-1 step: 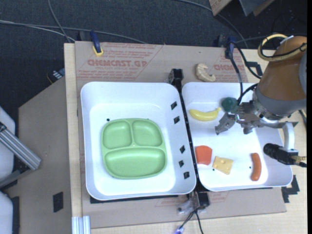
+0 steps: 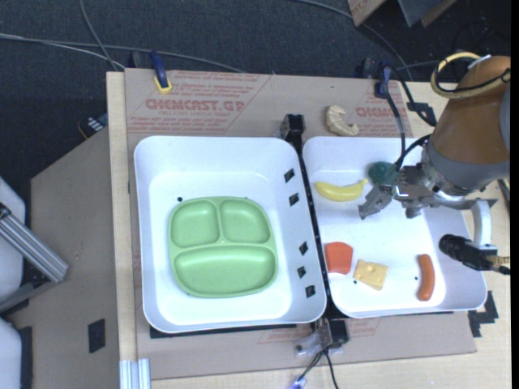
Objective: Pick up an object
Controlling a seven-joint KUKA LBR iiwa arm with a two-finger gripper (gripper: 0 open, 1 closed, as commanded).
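Right bin (image 2: pixel 454 298): four loose objects are recorded. A yellow banana (image 2: pixel 340 190) lies near the bin's far-left corner, its long axis roughly along the far edge. An orange-red block (image 2: pixel 339 257) sits against the left edge, toward the near side. A yellow cheese wedge (image 2: pixel 371 275) with small holes rests just beside the block, nearer the near edge. A red sausage (image 2: pixel 425 277) lies toward the near-right corner, its length running from far to near.

A dark green round object (image 2: pixel 379 172) is seen at the bin's far edge, just right of the banana and close against the gripper; whether it is touched cannot be told.

The gripper (image 2: pixel 395 202) is positioned over the far-middle part of the right bin, to the right of the banana. The jaws are spread apart, and nothing is seen between them. The arm (image 2: pixel 470 128) enters over the right edge of the bin.

Left bin (image 2: pixel 154 241): a light green divided plate (image 2: pixel 223 245) with three compartments lies in the middle.

On the tabletop (image 2: pixel 243 96) beyond the right bin's far edge, a small beige object (image 2: pixel 340 120) is noted.
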